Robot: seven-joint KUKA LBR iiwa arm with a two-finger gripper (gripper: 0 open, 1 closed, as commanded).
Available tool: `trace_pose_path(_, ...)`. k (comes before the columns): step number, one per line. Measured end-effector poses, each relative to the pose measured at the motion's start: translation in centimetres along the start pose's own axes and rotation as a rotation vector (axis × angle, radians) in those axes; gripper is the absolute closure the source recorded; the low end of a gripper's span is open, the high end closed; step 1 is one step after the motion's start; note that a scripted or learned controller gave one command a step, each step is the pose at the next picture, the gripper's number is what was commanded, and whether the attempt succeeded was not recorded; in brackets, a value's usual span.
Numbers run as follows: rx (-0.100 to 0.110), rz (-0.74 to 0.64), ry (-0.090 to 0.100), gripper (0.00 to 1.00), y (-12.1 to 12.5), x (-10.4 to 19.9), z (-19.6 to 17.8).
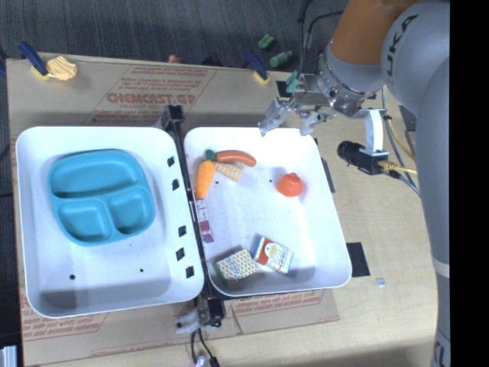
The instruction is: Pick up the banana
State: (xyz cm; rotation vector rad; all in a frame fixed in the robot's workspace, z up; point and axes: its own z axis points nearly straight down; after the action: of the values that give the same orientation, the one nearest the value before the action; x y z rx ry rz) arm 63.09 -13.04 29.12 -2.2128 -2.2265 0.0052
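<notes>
A short, pale yellow piece that looks like the banana (230,172) lies in the right bin (325,205) near its far left corner. It is tucked between an orange carrot (205,178) and a reddish sausage (235,157). My gripper (290,122) hangs over the bin's far rim, to the right of and beyond the banana. It is open, its two fingers spread with nothing between them. The grey arm with its orange band (374,14) comes in from the upper right.
A red tomato (289,184) sits mid-right in the right bin, and two small food boxes (254,261) sit near its front edge. The left bin (30,228) holds a blue divided tray (101,195). Black clips (174,115) join the bins. Cables (374,159) run on the right.
</notes>
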Motion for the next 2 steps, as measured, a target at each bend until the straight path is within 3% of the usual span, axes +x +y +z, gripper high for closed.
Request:
trace_pose_path(1,0.002,0.07,0.001,0.0,-6.8,-0.3,10.8)
trace_pose_path(2,0.001,-0.067,0.001,0.0,-6.8,3.5,20.1)
